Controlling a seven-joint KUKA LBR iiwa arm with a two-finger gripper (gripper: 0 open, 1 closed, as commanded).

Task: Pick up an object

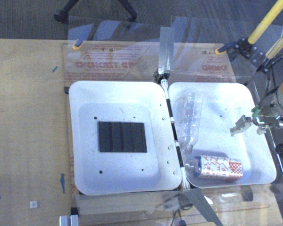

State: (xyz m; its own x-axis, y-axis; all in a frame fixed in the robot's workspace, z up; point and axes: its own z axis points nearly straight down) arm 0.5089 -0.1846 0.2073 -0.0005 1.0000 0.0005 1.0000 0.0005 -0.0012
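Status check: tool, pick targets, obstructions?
Tool over right bin, nothing held. Can and clear bottle lying there. Dark panel in left bin.

A: How many bins?
B: Two. A left bin [85, 102] and a right bin [236, 95].
A: What lies in the left one?
B: One dark slab [122, 136].
A: And the right?
B: Two things: one clear bottle [188, 119] and one red-and-white can [219, 167].
A: Grippers?
B: One gripper [243, 125].
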